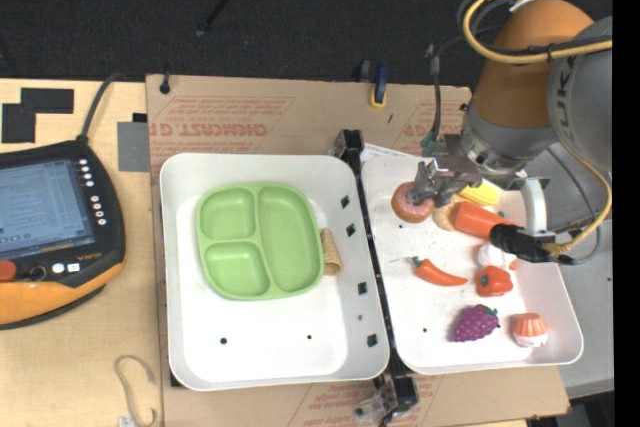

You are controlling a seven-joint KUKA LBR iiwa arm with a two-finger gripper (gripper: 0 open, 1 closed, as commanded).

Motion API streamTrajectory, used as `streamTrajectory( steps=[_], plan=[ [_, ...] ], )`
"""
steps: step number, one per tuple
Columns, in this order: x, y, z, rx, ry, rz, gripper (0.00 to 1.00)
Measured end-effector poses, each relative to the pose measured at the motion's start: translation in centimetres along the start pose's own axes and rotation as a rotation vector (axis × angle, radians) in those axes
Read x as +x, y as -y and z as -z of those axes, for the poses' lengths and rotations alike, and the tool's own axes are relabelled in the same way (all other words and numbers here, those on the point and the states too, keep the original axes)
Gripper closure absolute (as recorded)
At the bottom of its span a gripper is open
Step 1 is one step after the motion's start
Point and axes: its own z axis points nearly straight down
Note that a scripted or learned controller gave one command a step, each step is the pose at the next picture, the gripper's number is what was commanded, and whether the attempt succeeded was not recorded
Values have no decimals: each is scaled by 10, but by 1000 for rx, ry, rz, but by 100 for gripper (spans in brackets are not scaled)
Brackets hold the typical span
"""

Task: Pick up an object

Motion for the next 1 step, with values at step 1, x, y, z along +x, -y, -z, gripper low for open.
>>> streamTrajectory(
  steps=[1],
  plan=[
    [49, 17, 6, 0, -1, 1, 100]
  ],
)
